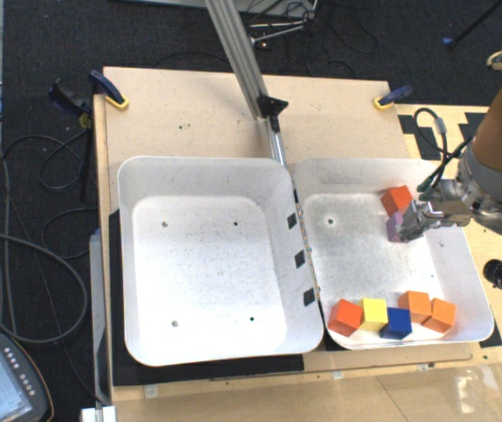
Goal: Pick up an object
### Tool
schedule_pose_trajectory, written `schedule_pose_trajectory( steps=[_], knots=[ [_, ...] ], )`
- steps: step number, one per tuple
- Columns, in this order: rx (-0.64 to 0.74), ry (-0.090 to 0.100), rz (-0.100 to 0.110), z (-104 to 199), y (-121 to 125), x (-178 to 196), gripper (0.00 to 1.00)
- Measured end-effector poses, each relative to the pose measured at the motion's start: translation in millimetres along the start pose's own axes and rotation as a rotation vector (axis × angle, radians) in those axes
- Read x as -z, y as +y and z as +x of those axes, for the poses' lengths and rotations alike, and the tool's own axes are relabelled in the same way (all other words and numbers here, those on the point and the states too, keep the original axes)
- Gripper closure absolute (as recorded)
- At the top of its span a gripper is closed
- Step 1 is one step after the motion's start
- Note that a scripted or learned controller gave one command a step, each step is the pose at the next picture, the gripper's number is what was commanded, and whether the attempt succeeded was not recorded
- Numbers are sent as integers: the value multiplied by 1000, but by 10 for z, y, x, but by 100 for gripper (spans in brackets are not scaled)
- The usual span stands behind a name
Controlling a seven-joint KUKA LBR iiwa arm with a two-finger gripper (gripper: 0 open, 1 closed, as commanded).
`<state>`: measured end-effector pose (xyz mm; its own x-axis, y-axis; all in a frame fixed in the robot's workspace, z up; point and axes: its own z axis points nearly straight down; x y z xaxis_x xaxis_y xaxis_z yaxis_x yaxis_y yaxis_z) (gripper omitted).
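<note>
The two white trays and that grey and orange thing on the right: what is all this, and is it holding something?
You are looking down from one fixed camera above a bench. The grey and orange thing is a robot arm reaching in from the right. Its claw is low in the right tray, beside an orange block and a small purple block; whether it grips either, I cannot tell. Along that tray's near edge lie three more orange blocks, a yellow block and a blue block. The left tray sits alongside.
</note>
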<state>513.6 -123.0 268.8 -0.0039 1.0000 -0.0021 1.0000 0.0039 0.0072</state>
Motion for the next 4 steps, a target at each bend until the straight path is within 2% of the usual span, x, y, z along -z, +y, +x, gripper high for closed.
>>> schedule_pose_trajectory(
  steps=[2,4],
  knots=[
    [5,3,7,982,150,-55,100],
    [4,2,7,2004,134,-66,100]
  ],
)
